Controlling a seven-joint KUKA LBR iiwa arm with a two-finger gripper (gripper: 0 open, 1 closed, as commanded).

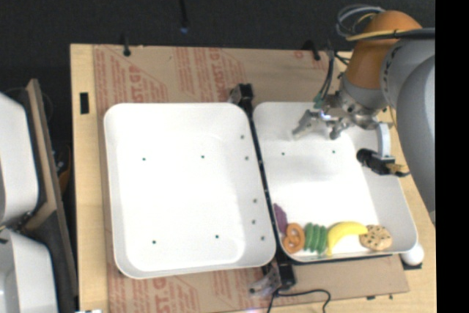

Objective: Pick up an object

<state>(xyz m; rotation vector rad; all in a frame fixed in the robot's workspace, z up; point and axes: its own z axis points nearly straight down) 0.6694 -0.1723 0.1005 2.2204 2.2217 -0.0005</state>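
Along the near wall of the right bin [330, 172] lies a row of small toys: a purple piece [279, 215], an orange pretzel [293, 237], a green ridged piece [316, 237], a yellow banana [346, 231] and a brown cookie [375, 237]. My gripper [317, 130] hangs over the far end of that bin, well away from the toys. Its fingers are spread open and nothing sits between them.
The left bin [183, 187] stands beside the right one, with a narrow black divider between them. Both rest on a cardboard sheet [168, 77] over the bench. White containers [18, 172] stand off the bench at the far left.
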